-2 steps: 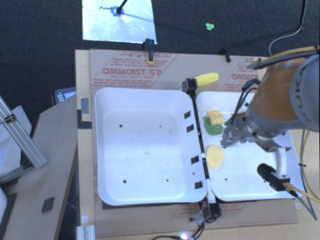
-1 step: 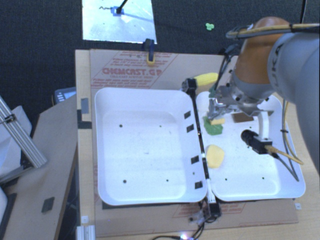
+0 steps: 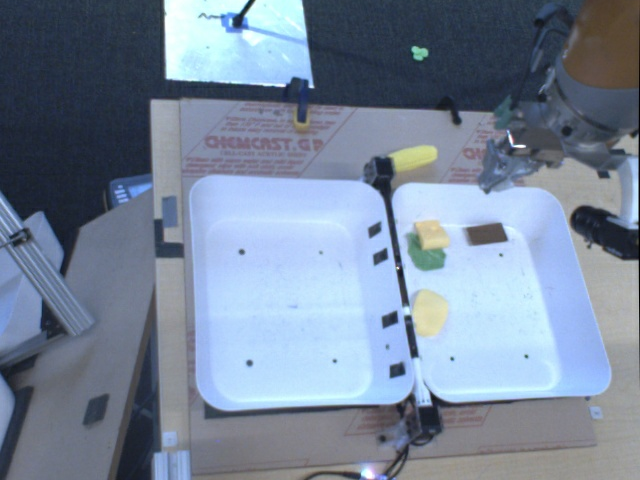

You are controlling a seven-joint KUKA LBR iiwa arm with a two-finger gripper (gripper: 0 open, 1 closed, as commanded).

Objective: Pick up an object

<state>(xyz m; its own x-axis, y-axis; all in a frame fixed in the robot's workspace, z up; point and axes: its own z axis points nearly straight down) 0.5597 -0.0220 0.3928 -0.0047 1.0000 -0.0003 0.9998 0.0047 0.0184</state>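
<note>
The gripper hangs above the far edge of the right bin, near its far right side, at the end of the grey arm with the orange band. It is small and dark in the view, so I cannot tell how the jaws stand, wide or narrow. Nothing can be seen held under it, and it touches none of the objects.

In the right bin there are four things. A brown flat block lies in the far part, just near of the gripper and a little to its left. To the left of this block is a yellow cube, and it rests against a green piece, which lies on its near side, close to the left wall of the bin. Further near, apart from these, lies a pale yellow rounded piece, also beside the left wall.

The left bin stands side by side with the right one. A yellow handle-shaped thing lies on the bench beyond the place where the two bins meet.
</note>
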